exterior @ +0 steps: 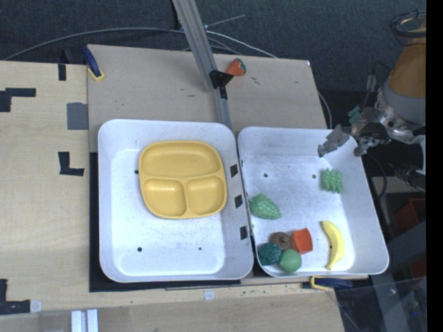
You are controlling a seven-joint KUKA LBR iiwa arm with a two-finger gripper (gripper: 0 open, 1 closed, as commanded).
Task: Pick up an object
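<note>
The right bin (294,159) holds several small toys. A knobbly green piece (331,180) lies near its right wall, and a leafy green one (264,207) near its left wall. Along the front are a yellow banana (333,243), a red block (302,240), a brown ring (280,238), a teal lump (269,254) and a green ball (291,261). My gripper (345,144) hovers over the bin's far right corner, above the knobbly green piece and apart from it. It is open with nothing between its fingers.
The left bin (111,206) holds a yellow divided plate (183,178). A grey pole (197,33) slants down to a clamp at the bins' far edge, with an orange-red object (237,66) beside it. A blue and yellow clip (93,64) sits at the bench's far left corner.
</note>
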